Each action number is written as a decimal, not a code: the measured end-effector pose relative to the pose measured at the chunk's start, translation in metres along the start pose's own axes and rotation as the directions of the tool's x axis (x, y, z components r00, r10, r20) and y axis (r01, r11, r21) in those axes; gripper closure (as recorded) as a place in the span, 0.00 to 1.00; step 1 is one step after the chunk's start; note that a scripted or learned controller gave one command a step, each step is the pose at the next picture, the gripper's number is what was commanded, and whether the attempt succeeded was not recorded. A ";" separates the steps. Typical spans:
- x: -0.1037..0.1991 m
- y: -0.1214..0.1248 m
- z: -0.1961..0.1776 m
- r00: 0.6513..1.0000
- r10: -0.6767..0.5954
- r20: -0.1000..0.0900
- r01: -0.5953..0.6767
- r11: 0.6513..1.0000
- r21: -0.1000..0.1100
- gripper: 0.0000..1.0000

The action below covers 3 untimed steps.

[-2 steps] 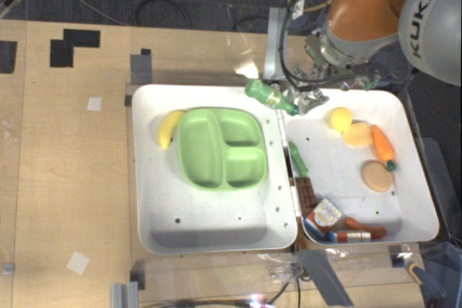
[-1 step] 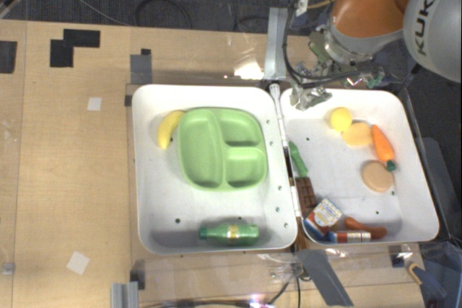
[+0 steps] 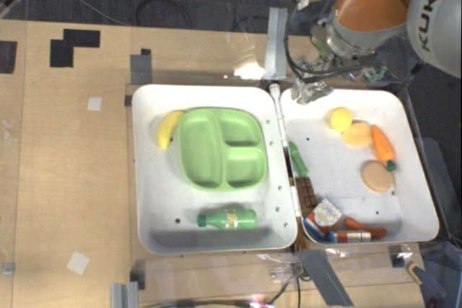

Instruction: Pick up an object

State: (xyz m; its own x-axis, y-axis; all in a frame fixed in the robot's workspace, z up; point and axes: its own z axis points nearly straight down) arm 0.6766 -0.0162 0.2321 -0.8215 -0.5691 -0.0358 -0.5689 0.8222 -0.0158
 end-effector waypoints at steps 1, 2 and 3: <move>0.031 -0.038 -0.043 0.965 -0.262 -0.021 0.262 0.965 -0.015 1.00; 0.095 -0.059 -0.012 0.869 -0.494 -0.019 0.493 0.870 -0.024 1.00; 0.172 -0.057 0.036 0.734 -0.679 -0.014 0.679 0.734 -0.030 1.00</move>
State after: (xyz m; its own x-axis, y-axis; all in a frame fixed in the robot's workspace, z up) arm 0.5690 -0.1603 0.1908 -0.2171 -0.9762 -0.0016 -0.9761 0.2171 -0.0054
